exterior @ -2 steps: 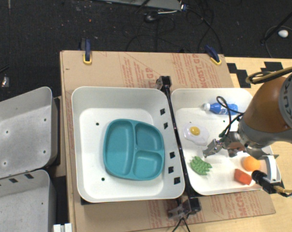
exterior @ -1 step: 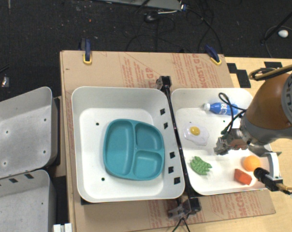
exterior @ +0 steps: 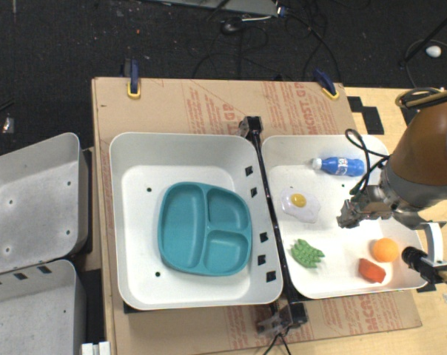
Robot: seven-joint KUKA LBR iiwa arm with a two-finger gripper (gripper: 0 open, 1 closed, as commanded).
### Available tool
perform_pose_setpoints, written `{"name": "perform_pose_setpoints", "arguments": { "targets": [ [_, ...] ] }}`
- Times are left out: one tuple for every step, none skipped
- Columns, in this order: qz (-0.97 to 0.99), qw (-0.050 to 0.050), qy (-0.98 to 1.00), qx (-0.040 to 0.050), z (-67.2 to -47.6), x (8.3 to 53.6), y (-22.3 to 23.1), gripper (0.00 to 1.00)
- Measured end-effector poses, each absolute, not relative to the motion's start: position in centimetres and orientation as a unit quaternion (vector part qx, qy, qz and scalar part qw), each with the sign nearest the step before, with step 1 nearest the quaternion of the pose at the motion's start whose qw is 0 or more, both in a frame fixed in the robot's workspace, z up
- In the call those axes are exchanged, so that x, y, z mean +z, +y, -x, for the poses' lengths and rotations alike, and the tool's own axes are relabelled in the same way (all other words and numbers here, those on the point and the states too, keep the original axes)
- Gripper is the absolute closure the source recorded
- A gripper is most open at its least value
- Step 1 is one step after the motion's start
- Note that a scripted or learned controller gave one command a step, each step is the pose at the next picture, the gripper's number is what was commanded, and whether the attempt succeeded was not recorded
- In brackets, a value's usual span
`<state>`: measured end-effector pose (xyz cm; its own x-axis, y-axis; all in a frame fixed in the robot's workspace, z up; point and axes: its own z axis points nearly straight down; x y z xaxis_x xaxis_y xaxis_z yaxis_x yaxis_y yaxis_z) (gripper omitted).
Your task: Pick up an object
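The gripper (exterior: 352, 214) hangs low over the right bin (exterior: 334, 148), at the end of the arm (exterior: 423, 161) that comes in from three o'clock. It shows as a dark, cluttered tip, and I cannot tell how it is set or whether it has anything in it; nothing is visibly caught there.

Nearest to it is the orange (exterior: 385, 249), at about four o'clock and close by. Just beyond, at five o'clock from the gripper and touching or almost touching the orange, lies the red piece (exterior: 371, 271). The egg (exterior: 300, 204) sits at nine o'clock, a little apart, and the green piece (exterior: 307, 253) lies at about eight o'clock, farther off. The bottle (exterior: 340, 166) is at eleven to twelve o'clock, near the bin's far wall.

No single target is named, so any of these would serve. By nearness I judge the orange the likely one: a short shift toward four o'clock would bring the tip over it.

The orange is round and smooth, with no long axis, so wrist angle matters little, but it may roll off closing fingers. The bottle is blue with a white cap, lying on its side, long axis running three to nine o'clock.

The left bin (exterior: 127, 168) holds a teal tray (exterior: 205, 228), well apart at nine o'clock.
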<state>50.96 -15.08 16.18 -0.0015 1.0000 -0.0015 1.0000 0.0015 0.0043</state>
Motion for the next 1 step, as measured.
{"name": "perform_pose_setpoints", "arguments": {
  "targets": [
    [-0.706,0.003,0.708,0.0015,-51.13,21.5,-15.1,1.0]
  ]
}}
